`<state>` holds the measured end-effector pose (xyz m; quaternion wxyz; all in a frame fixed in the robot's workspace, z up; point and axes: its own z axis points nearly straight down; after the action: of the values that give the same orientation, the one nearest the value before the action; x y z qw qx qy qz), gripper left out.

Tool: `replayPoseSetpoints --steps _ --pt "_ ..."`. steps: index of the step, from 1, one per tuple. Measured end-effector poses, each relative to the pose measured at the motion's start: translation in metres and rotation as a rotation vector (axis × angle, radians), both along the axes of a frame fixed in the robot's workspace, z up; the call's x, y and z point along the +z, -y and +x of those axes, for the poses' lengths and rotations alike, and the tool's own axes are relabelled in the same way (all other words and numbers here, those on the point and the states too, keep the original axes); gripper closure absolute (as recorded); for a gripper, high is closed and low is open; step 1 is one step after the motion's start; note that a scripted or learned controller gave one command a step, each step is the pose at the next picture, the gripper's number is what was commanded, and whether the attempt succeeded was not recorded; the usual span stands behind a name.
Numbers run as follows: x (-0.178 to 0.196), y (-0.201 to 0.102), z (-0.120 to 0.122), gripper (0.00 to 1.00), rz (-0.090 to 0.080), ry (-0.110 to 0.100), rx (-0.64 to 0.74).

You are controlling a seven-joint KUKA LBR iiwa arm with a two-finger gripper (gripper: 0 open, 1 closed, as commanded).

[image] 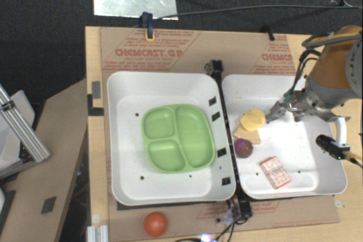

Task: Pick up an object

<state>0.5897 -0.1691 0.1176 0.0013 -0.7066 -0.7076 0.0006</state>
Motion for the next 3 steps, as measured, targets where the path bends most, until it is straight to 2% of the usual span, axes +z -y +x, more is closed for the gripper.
replayPoseSetpoints --steps 1,2,3 --pt "-0.035 -0.001 0.000 0.00 0.000 0.001 0.000" --pt "-0.022 0.000 0.002 1.00 -0.002 0.008 0.000" --pt "0.025 -0.004 -0.002 1.00 -0.002 0.009 0.003"
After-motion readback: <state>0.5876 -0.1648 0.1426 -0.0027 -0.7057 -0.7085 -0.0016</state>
